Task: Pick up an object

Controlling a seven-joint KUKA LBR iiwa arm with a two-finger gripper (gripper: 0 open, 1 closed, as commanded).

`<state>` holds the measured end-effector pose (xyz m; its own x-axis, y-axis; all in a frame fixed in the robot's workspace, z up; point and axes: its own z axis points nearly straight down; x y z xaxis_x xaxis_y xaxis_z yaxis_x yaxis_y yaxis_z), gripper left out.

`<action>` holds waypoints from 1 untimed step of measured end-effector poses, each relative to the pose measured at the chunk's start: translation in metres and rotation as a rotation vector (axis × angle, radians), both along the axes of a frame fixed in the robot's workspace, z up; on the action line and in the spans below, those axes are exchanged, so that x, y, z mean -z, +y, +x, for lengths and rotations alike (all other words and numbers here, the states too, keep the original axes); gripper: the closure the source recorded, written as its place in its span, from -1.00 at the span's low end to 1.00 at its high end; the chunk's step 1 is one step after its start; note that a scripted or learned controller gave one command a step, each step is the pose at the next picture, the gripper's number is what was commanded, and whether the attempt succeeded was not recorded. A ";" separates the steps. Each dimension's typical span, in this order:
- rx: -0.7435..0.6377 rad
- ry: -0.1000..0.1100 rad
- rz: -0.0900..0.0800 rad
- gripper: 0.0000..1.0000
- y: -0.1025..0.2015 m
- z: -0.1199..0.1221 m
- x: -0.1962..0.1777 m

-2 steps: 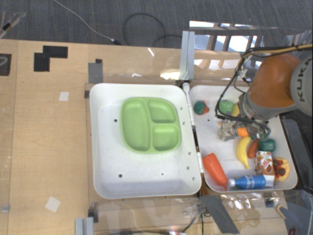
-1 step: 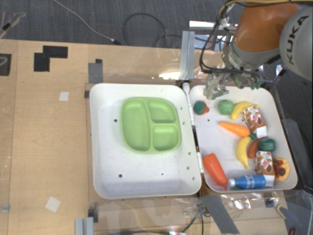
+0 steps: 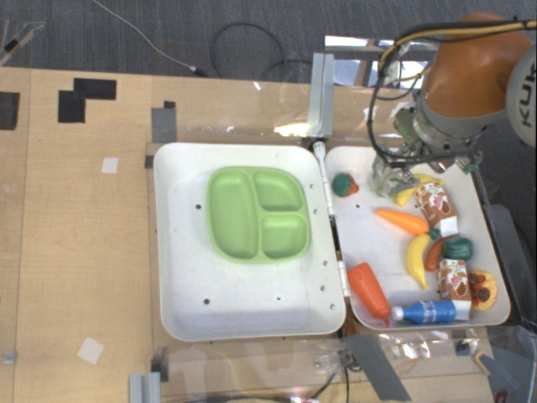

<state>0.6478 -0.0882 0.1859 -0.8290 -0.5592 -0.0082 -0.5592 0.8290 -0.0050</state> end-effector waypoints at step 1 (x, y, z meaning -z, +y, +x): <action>0.039 -0.004 0.003 1.00 0.051 0.024 -0.029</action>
